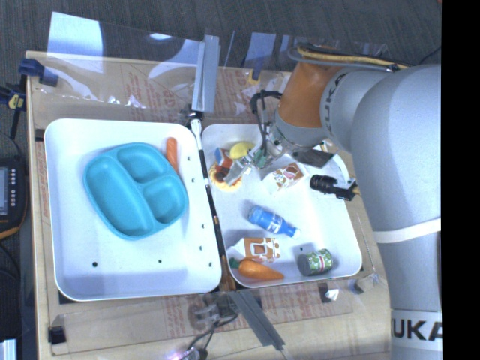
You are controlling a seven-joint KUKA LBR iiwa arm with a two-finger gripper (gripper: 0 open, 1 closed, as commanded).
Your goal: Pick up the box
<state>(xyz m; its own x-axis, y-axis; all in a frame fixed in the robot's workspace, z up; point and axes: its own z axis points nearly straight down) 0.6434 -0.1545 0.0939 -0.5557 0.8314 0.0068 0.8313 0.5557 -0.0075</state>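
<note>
Two small cartons lie in the right bin (341,235). One is white and brown (288,176), near the bin's far side. The other is white and orange (260,249), near the front edge beside an orange carrot (260,271). My gripper (257,160) reaches down into the far part of this bin. It sits just left of the white and brown carton and right of a tilted red and white bottle (227,172). No object shows between its tips.
A yellow lemon (241,151), a blue bottle (271,221) and a green can (318,262) also lie in the right bin. The left bin (71,246) holds a blue divided plate (135,188) and an orange carrot-like stick (172,154).
</note>
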